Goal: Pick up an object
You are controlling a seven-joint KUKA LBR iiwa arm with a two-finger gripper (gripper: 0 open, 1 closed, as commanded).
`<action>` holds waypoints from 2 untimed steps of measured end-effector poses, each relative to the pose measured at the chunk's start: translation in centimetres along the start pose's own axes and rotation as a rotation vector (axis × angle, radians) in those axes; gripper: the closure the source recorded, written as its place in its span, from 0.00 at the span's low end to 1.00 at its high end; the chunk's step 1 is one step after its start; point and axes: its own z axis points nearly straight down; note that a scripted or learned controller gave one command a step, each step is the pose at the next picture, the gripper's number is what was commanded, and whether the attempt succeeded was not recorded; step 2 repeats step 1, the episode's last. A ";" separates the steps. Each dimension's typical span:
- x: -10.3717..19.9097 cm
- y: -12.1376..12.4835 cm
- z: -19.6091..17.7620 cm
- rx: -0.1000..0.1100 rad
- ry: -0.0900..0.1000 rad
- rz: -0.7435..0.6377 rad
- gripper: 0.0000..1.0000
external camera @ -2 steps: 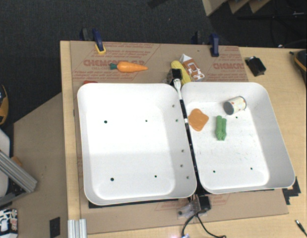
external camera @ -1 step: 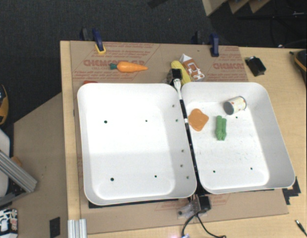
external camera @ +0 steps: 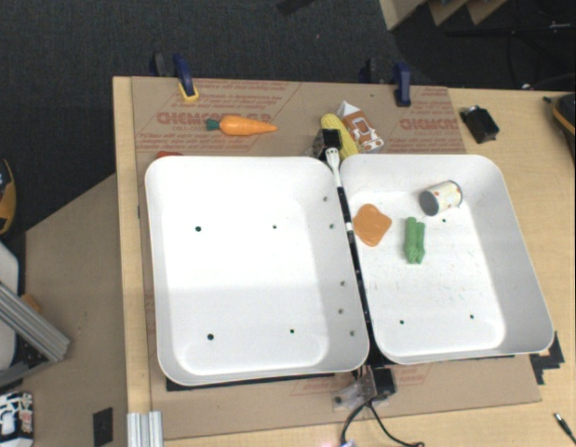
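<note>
Two bins sit side by side on the counter (external camera: 474, 380) — the left bin (external camera: 176, 343) and the right bin (external camera: 511, 287). In the right bin's upper left lie a flat disc (external camera: 371, 224), a block (external camera: 414, 241) just right of it, and a cylinder (external camera: 440, 197) above. Beyond the bins, at upper centre, lies a carrot (external camera: 241, 127).

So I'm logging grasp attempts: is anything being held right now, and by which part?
Nothing is held: the green piece, orange piece and small can lie loose.

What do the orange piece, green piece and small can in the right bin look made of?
Orange piece: likely matte soft plastic or foam, no glare. Green piece: matte moulded plastic, probably toy food. Can: pale wrapped body with a dark end, possibly metal or plastic; too small to tell.
</note>
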 end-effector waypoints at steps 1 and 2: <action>0.0 0.0 0.1 0.001 0.000 0.000 0.00; 0.0 0.0 0.1 0.001 0.000 0.000 0.00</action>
